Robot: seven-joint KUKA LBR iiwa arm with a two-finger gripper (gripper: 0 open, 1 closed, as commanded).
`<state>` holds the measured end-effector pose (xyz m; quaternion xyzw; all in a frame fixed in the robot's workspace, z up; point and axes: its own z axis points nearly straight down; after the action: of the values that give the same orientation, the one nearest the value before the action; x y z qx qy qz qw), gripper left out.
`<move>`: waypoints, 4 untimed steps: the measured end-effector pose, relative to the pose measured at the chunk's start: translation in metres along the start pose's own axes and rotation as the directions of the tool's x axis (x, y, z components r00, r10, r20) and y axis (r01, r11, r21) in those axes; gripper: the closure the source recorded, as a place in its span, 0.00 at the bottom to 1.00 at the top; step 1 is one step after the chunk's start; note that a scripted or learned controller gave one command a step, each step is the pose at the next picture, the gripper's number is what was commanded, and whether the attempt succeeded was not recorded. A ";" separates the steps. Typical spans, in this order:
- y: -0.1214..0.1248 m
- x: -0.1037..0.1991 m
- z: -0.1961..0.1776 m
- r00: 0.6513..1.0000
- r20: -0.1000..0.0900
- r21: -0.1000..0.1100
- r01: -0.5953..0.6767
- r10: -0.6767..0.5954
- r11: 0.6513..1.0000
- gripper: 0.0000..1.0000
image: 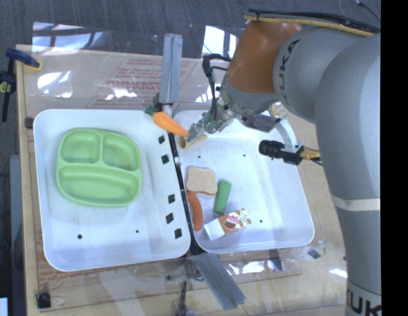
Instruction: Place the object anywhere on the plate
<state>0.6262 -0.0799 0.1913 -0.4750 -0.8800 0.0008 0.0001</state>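
A green divided plate (99, 166) lies in the left white bin (59, 242). An orange carrot (167, 122) with a green top rests across the ridge between the bins, near their far end. My gripper (203, 130) hangs low over the far left corner of the right bin (283, 203), just right of the carrot's thin end. A small tan piece (194, 139) shows right at the gripper's tip. Whether it is held is hidden by the wrist above it.
In the right bin lie a bread slice (202, 180), a green cylinder (222, 197), a red sausage (195, 210) and a small carton (228, 223), all toward the near left. A black nozzle (278, 150) sticks out beside the arm.
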 end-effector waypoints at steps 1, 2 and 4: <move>0.019 0.069 0.000 0.924 -0.003 0.001 0.383 -0.383 0.924 1.00; 0.073 0.121 0.000 0.882 0.000 0.000 0.471 -0.471 0.882 1.00; 0.074 0.121 -0.009 0.880 0.000 0.001 0.475 -0.475 0.880 1.00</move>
<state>0.6215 0.0615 0.2004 -0.2448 -0.9696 0.0012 0.0005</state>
